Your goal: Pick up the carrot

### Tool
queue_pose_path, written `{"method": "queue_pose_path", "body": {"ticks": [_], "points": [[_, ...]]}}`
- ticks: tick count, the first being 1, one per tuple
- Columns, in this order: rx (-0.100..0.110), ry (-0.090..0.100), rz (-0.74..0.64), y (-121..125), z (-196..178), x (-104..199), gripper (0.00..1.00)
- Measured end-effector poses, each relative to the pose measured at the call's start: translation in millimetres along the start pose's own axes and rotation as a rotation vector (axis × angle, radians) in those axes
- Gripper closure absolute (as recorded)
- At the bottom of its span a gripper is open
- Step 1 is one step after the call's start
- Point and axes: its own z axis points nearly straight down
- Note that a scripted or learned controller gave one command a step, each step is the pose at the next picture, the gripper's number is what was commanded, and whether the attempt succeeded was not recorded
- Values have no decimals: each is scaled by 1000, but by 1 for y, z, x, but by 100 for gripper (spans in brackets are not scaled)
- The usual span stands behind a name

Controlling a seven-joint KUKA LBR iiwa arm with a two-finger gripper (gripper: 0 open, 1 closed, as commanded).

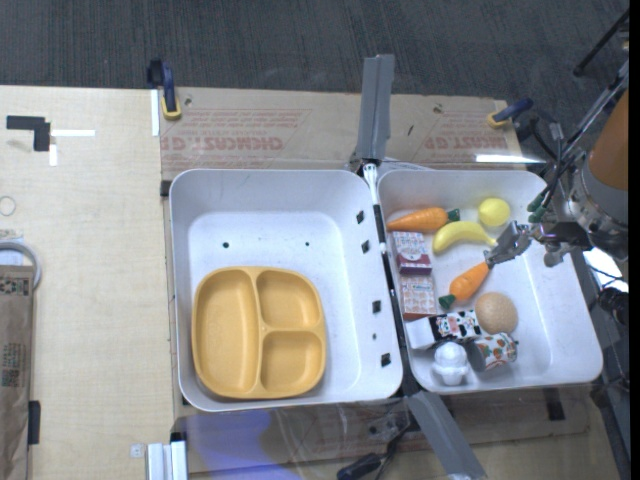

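Two orange carrots lie in the right bin [575, 298]. One carrot [418, 218] lies near the back left with its green top pointing right. A smaller carrot [468, 280] lies tilted in the middle, its green top up against the banana. My gripper [530, 250] hovers at the bin's right side, just right of the smaller carrot's top end. It is open, its left fingertip [507, 246] close to that carrot's top, and nothing sits between the fingers.
Beside the carrots are a banana [462, 235], a lemon [493, 211], a brown round thing [495, 313], two small boxes [415, 268], a milk carton [455, 325], a white bottle [450, 361] and a can [492, 350]. The left bin [200, 208] holds a yellow divided plate [262, 330].
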Motion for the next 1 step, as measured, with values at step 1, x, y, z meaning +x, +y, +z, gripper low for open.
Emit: {"method": "queue_pose_path", "body": {"ticks": [1], "points": [[-2,1,71,20,160,-1,0]]}}
